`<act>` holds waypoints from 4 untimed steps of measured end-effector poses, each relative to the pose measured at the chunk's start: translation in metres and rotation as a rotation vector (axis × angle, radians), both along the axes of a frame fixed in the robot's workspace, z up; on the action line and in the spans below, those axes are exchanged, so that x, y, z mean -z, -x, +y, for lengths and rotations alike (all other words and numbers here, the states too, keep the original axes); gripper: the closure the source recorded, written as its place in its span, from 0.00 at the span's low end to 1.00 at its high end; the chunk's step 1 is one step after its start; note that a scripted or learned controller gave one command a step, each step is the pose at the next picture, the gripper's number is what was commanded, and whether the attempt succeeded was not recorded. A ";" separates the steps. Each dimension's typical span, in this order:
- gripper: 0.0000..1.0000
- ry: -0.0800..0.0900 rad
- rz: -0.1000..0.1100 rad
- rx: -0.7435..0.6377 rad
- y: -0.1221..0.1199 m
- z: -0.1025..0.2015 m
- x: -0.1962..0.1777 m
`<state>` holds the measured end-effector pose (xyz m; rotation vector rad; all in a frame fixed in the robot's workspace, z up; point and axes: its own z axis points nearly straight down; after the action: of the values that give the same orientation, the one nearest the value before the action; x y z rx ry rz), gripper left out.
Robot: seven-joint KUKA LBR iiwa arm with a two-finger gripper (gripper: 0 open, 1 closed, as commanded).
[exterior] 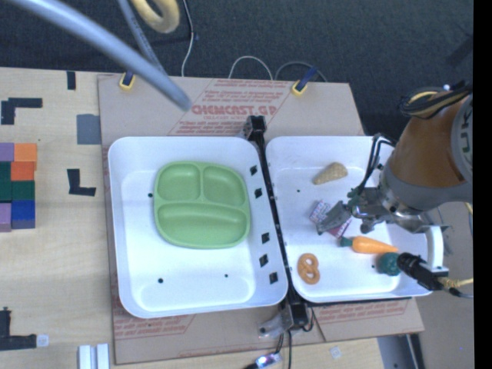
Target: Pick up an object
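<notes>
The right bin (361,146) carries the loose things. A small grey and purple item (324,214) lies near its middle, and the tool (361,210) sits low over the bin floor just to the right of it, its dark fingers close to the item's edge. Whether the fingers are spread or closed cannot be told, since the wrist and cabling cover them. Just below the tool lies an orange carrot (371,245) with its green top (387,264) pointing toward the bin's lower right corner. A tan cone-shaped piece (330,173) rests nearer the far wall, apart from the rest, and a small orange pretzel (308,268) lies by the near wall, close to the divider between the bins.

The arm (430,164) comes in from the right, its orange band above the grey wrist.

The left bin (123,237) holds a green sectioned plate (203,204), set toward its far half, with three compartments. Both bins sit side by side on a brown cardboard sheet (231,98) with red printing, held by yellow clips at the far corners. The sheet lies on a pale wooden desk (54,267), which bears black markings and a stack of coloured blocks (17,184) at the left edge. Beyond the desk the floor is dark carpet (323,14), crossed by a grey pole (92,29).
</notes>
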<state>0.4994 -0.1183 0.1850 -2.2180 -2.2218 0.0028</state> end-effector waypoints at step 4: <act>1.00 0.001 -0.005 0.000 -0.003 0.004 0.028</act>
<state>0.5019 -0.1146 0.1570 -2.2212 -2.2243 -0.0017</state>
